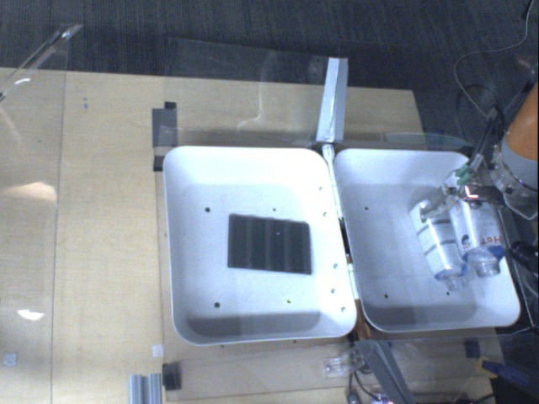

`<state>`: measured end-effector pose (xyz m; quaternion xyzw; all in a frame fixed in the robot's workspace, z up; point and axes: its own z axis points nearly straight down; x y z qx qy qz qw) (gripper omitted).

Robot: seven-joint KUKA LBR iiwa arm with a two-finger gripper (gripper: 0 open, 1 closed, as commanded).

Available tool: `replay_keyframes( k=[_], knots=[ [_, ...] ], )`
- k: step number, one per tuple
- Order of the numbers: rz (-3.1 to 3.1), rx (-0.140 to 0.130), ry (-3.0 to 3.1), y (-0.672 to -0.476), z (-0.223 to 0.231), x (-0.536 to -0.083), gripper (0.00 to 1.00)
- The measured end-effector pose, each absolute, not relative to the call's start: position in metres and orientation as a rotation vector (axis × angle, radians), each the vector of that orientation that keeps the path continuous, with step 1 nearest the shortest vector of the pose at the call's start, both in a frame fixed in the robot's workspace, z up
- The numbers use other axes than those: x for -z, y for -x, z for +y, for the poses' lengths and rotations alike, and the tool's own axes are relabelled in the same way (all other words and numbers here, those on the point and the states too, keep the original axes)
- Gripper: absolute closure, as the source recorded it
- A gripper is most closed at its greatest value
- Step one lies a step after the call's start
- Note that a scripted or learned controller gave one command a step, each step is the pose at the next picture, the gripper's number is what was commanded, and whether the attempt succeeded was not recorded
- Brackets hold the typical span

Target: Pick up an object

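Two clear plastic bottles lie side by side in the right part of the right bin (379,225). The left bottle (440,244) has a white label. The right bottle (478,247) has blue print near its lower end. My gripper (461,187) hangs right over the bottles' upper ends, at the end of the grey arm with its orange band (524,135) coming in from the right. Whether it touches either bottle is unclear. A flat black ribbed rectangle (270,244) lies in the middle of the left bin (194,192).
The two white bins meet at a raised divider (341,225) in the centre. A metal strut (332,99) stands behind that joint. Cables (484,91) hang at the back right. Bare wooden bench (84,225) spreads to the left of the bins.
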<state>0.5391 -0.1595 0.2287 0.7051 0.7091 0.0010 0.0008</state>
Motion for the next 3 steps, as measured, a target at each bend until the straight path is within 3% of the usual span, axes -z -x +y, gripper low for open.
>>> replay_keyframes(
  k=[1,2,3],
  knots=[
    [2.319,-0.015,-2.095,-0.6,-0.185,-0.103,0.0],
    [2.473,-0.029,-1.884,-0.588,-0.203,-0.102,0.0],
    [2.467,-0.006,-1.937,-0.563,-0.205,-0.118,0.0]
  ],
)
